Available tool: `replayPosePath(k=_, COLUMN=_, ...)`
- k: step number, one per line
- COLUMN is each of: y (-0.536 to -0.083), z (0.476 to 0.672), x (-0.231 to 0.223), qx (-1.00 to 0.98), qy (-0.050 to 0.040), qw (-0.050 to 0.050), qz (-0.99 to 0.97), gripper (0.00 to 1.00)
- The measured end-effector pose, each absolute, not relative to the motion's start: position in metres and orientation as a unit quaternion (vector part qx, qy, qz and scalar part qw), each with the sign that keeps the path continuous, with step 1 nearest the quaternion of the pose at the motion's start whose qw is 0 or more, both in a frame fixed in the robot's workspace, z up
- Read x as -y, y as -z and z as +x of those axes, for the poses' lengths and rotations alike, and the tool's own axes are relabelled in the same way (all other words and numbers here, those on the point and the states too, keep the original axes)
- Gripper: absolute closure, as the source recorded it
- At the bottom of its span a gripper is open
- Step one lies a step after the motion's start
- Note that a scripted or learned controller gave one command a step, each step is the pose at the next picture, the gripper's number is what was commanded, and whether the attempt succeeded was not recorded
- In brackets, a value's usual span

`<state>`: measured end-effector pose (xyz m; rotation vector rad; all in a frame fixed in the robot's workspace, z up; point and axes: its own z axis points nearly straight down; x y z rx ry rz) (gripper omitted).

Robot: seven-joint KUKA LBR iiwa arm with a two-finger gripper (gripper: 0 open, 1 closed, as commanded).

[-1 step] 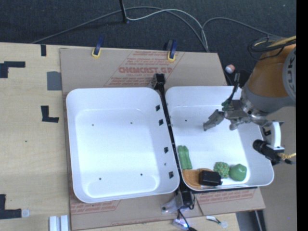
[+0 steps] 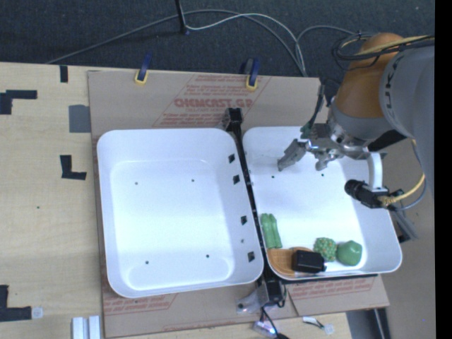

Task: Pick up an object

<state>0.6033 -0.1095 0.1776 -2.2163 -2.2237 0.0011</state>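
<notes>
While hand (image 2: 306, 158) hangs released, fingers spread, over right bin (image 2: 282, 138), objects (image 2: 311, 251) cluster near corner.

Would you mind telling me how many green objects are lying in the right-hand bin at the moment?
3. A long green piece lies by the divider, a bumpy green one sits near the front wall, and a smooth green one is just right of it. Others may hide beneath the black object.

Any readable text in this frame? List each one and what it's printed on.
"CHEMCAST G.P.": my best reading of the red print on the brown board under the bins, seen upside down and blurred, so the last letters are uncertain.
Smaller red lines around it: too blurred to read.
Objects in the right bin: no legible labels.
</notes>
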Motion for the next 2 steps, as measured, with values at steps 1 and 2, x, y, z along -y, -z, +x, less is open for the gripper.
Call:
replayPosePath(k=1, y=-0.189, z=0.546, x=0.037, qx=0.709, qy=0.0005, qw=0.001, qz=-0.705, gripper=0.00)
replayPosePath(k=2, y=-0.188, z=0.526, x=-0.069, qx=0.710, qy=0.0004, qw=0.001, qz=-0.704, gripper=0.00)
